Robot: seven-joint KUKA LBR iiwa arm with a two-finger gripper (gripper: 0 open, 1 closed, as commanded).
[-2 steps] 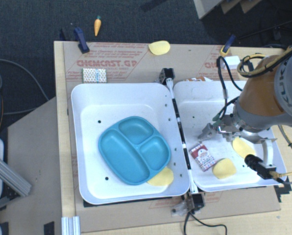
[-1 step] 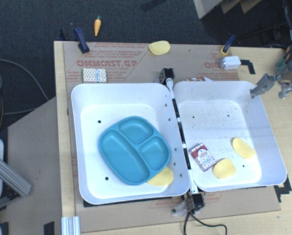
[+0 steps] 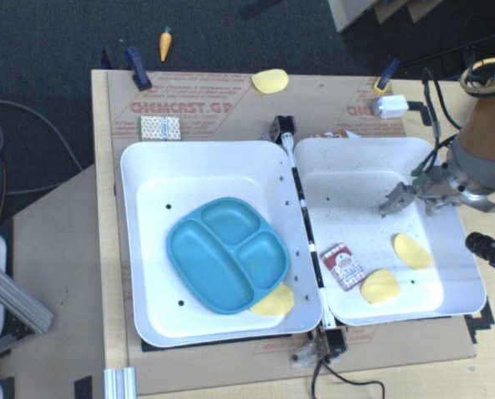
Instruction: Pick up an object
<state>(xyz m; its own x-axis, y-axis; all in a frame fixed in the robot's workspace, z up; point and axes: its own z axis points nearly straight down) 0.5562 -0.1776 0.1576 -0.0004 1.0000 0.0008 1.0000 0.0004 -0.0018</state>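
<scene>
My gripper (image 3: pixel 409 204) hangs over the upper right part of the right bin (image 3: pixel 355 160), with its fingers spread open and nothing between them. Below it in that bin lie a yellow lemon-shaped piece (image 3: pixel 413 251), a second yellow piece (image 3: pixel 380 286) and a small red packet (image 3: pixel 342 266). The left bin (image 3: pixel 148 173) holds a blue divided plate (image 3: pixel 227 254). Another yellow piece (image 3: pixel 274 301) sits tucked against the plate's lower right edge.
On the bench behind the bins lie a yellow object (image 3: pixel 270 81), a patterned packet (image 3: pixel 160 128) and a small white box (image 3: pixel 391 105). Blue clamps (image 3: pixel 137 67) stand at the back corners. A clip strip (image 3: pixel 301 214) joins the two bins. Cables run at the far right.
</scene>
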